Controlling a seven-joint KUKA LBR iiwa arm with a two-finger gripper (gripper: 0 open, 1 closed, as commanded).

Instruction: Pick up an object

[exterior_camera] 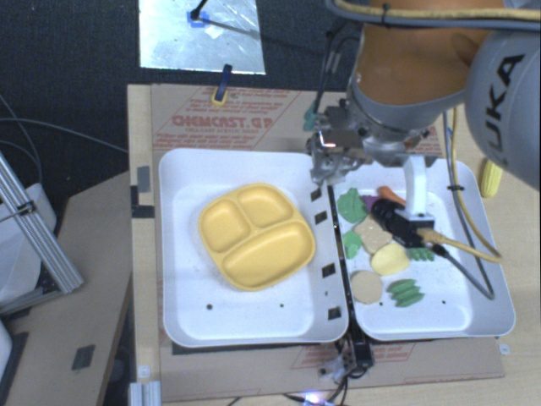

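Camera view: end effector (326, 166) over rear of the divider between both bins, open or closed cannot be told. Right bin (461, 311) holds toy food: green leaf (352, 203), yellow lump (390, 259), tan disc (367, 287), pea pod (406, 292). Left bin (188, 311) holds a yellow divided plate (256, 235).

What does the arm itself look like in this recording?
The arm is rounded and grey, with black KUKA lettering partly visible and a broad orange band above the wrist. A yellowish cable loops across the band. The gripper is a small metallic assembly.
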